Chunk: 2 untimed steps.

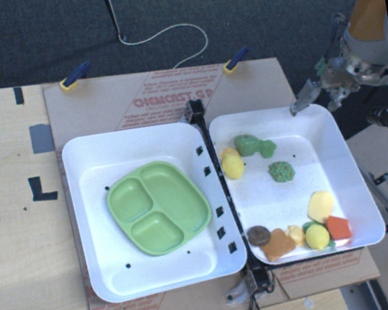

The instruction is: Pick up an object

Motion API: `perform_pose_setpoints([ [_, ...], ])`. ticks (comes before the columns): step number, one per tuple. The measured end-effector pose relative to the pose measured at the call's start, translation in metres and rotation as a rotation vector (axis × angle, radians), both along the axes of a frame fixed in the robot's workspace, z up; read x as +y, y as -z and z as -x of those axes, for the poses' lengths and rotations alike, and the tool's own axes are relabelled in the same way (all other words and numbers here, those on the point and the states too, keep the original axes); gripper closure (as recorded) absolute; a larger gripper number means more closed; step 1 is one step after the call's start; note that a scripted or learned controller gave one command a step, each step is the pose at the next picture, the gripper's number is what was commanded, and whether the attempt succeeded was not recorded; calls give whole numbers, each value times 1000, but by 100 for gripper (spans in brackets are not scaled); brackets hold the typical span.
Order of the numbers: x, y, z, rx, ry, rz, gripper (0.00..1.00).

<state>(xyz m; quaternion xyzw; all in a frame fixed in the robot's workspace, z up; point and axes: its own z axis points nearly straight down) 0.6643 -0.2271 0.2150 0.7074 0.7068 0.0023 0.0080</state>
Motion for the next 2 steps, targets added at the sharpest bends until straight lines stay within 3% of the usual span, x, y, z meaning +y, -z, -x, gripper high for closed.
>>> perform_pose_setpoints([
  [1, 38, 137, 57, 22, -1, -9, 0],
  [2, 37, 120, 53, 13, -2, -7, 100],
])
